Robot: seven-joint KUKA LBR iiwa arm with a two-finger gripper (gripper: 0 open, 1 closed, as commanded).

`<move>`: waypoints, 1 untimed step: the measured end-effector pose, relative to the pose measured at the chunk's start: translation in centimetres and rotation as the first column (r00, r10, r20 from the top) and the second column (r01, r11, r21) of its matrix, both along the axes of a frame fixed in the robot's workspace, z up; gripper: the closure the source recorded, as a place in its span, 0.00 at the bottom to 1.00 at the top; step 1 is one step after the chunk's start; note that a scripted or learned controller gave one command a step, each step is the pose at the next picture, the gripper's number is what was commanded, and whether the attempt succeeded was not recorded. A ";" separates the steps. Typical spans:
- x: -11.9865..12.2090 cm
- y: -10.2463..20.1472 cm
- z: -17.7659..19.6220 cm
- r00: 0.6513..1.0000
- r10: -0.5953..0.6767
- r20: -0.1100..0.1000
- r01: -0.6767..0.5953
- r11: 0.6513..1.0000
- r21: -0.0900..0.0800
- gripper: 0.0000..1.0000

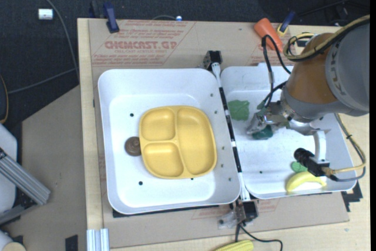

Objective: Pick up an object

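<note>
Hovering my pincer (260, 124) low in the right bin (329, 144) over a dark teal object (262, 132), can't tell its grip state; risk it nudges the piece toward the green lump (238, 109) and closes on nothing.

I can't make out how the jaws stand; the wrist blocks them. A brown disc (133, 146) sits half hidden under the yellow tray (176, 141). The teal object (262, 133) is partly covered by the gripper (259, 124).
</note>
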State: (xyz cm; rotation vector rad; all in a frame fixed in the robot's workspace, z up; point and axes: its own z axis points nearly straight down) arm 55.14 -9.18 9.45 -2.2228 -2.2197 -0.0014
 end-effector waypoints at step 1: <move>1.3 7.9 9.1 1.000 0.004 0.001 -0.004 1.000 0.001 1.00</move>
